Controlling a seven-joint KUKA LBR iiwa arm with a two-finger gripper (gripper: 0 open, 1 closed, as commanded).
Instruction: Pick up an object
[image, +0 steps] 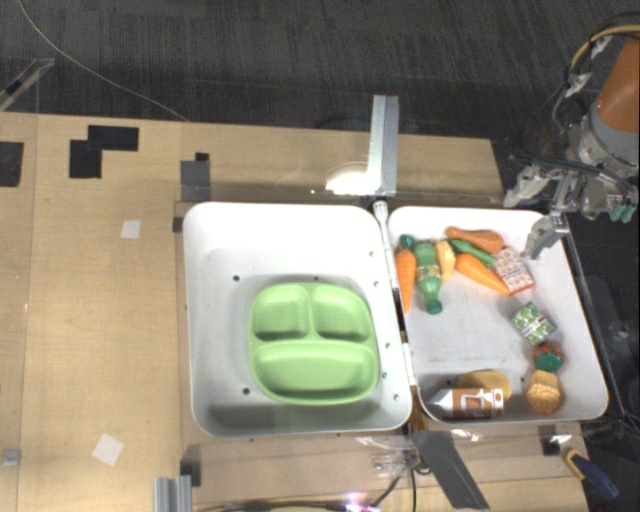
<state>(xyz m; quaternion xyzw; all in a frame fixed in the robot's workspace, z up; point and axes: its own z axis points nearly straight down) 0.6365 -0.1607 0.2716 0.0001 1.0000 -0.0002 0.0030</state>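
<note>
- Far left of the gripper (548, 235): green 3-compartment plate (314, 342) mid left bin (205, 300), bare floor all round.
- Nearer: green bottle (429, 281), 2 carrots (482, 271) crowding right bin (590, 395) top.
- Just beside fingertips: small carton (513, 272), print unreadable.
- Open or shut: cannot tell.

One fixed cam, overhead, slanted down, both bins (200, 300) framed

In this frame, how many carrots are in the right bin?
3. One carrot lies along the bin's left wall, one in the middle of the pile, one near the back wall. Others may be hidden beneath.
</note>
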